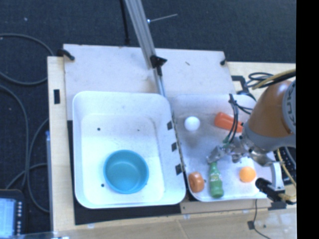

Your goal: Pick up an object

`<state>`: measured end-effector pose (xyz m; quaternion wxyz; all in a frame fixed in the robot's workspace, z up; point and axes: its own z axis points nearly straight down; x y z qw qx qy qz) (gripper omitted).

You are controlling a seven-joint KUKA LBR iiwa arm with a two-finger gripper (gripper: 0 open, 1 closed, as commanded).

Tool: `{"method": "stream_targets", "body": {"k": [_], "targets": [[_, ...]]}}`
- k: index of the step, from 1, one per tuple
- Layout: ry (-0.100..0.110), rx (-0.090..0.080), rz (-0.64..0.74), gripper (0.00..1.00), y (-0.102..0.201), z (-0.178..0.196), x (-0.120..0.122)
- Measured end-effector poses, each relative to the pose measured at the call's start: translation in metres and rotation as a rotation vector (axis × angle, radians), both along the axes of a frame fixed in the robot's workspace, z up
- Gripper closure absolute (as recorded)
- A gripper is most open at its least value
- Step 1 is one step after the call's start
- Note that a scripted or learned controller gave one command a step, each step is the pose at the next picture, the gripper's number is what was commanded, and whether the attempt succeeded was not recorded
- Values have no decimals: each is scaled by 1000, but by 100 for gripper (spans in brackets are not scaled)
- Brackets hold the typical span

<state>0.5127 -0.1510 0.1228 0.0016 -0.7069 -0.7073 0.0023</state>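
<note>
Approach step: the gripper is poised just above the green bottle near the right bin's front edge; its opening cannot be told, nothing is seen held. Descent and closure are judged next.

End effector low in the right bin, arm reaching in from the right; green bottle just below it, brown-orange object below-left, orange ball below-right. White ball up-left of it, orange-red item above, partly behind cables. Far left, blue bowl in the left bin, both bins on the table.
</note>
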Motion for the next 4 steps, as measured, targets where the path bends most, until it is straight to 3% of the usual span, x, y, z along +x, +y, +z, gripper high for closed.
{"method": "stream_targets", "body": {"k": [1,3,4], "targets": [[-10,2,-7,100,0,16,3],[-12,1,7,100,4,115,15],[-6,3,8,100,55,110,24]]}}
